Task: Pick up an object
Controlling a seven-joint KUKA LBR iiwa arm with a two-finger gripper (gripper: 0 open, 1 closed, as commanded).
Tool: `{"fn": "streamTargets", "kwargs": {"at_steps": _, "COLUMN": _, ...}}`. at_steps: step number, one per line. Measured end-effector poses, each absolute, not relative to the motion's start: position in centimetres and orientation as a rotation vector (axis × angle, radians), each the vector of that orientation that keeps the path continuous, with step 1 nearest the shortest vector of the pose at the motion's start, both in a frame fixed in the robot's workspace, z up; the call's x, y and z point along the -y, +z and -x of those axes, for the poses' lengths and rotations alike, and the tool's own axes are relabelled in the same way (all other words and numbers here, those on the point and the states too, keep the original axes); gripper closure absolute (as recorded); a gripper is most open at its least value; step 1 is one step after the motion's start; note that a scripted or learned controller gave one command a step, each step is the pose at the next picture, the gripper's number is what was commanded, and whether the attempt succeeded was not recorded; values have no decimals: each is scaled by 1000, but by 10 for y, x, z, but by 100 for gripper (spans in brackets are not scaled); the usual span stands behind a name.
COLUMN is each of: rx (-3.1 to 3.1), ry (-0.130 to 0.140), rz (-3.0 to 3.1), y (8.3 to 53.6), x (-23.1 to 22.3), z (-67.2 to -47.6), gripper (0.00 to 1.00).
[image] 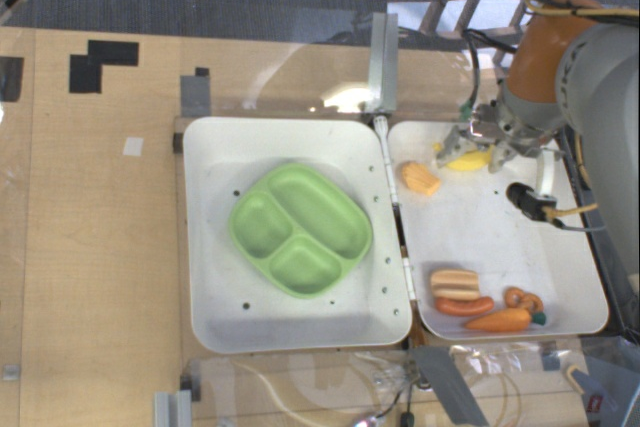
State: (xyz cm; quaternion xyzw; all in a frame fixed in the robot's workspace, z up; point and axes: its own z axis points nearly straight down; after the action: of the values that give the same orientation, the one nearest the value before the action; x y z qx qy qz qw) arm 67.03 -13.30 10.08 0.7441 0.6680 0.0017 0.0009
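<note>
Yellow toy (468, 161) lies at twelve o'clock in the right bin (590, 315), directly under the gripper (484, 141), whose fingers straddle it; whether they pinch it I cannot tell. Orange piece (421, 178) sits at nine o'clock of it. Hot dog (455, 283), sausage (463, 306) and carrot (500, 320) lie at six o'clock. Green divided plate (300, 229) fills the left bin (210, 315)

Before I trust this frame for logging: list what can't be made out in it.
- Gripper: too small and blurred; open, shut or gripping, cannot tell.
- Yellow item: partly covered by the gripper in the camera view; its shape is unclear.
- Arm: cut off by the right edge.
- Small orange piece: too small to identify.
</note>
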Motion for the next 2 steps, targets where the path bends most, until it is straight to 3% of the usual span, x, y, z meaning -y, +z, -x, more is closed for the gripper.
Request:
{"fn": "streamTargets", "kwargs": {"at_steps": 1, "rx": -1886, "ry": -3, "rz": -2513, "y": 86, "x": 196, "z": -665, "gripper": 0}}
{"fn": "streamTargets", "kwargs": {"at_steps": 2, "rx": -1888, "ry": 6, "rz": -2507, "y": 113, "x": 193, "z": -670, "gripper": 0}}
